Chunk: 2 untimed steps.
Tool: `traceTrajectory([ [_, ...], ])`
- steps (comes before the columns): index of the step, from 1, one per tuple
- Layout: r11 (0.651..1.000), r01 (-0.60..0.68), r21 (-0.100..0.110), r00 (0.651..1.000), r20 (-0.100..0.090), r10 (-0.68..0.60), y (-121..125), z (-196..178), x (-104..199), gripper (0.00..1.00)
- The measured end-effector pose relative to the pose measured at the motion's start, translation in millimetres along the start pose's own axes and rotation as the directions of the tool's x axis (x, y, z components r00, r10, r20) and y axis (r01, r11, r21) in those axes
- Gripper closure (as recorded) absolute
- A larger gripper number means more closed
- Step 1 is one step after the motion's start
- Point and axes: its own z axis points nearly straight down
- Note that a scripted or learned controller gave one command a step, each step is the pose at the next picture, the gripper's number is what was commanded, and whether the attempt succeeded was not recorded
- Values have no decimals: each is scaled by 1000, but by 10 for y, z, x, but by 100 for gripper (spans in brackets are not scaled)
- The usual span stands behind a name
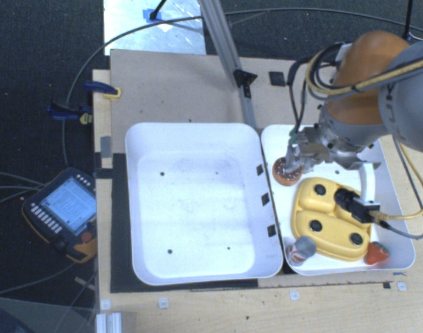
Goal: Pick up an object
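My gripper (292, 162) hangs low over the far left corner of the right bin (399, 245), reaching in from the right. Right beneath it lies a small round brown object (286, 174), close to the bin's left wall; whether the gripper touches it I cannot tell. A large yellow moulded object (324, 220) with dark spots fills the middle of that bin. A small grey cup-like object (302, 248) sits at the bin's front left corner. A small red object (376, 254) lies at the front right corner.
The left bin (139, 186) stands beside the right one, with black clips (265, 200) along their shared wall. A slanted metal pole (222, 33) rises behind the bins. A teach pendant (62, 210) lies off the bench at far left.
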Motion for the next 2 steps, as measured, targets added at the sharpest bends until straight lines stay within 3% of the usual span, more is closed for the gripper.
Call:
traceTrajectory([
  [1,1000,-1,-1,1000,1,1,67,92,503,100],
  [2,1000,-1,1,1000,0,1,-44,83,1103,100],
])
